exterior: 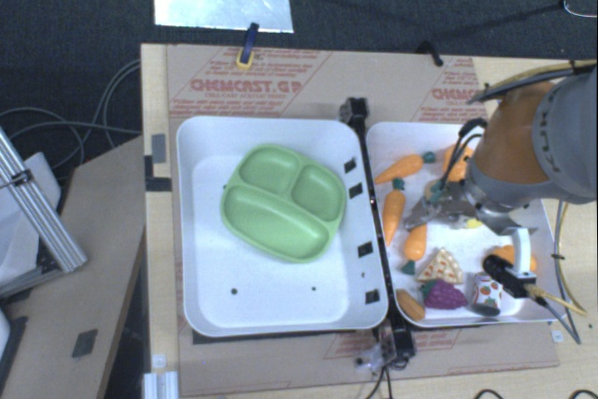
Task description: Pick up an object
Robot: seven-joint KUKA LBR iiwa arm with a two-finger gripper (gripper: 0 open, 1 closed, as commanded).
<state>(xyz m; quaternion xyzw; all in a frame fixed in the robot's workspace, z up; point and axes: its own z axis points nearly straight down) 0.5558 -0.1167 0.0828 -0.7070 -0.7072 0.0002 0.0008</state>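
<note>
End effector [432, 206] low in right bin [534, 311] by carrots [393, 211]; grip state can't tell. Carrots prob. light, stiff plastic, slick; grab mid-body, across width.

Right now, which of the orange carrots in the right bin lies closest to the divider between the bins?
The carrot lying lengthwise beside the divider. The other carrot lies slanted above it, nearer the bin's top.

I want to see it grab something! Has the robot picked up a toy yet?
Not yet. Nothing looks lifted: the carrots, pizza slice and purple grapes all lie in the right bin. The gripper is down among the carrots. Grabbing and lifting one is left. The green divided plate sits in the left bin.
</note>
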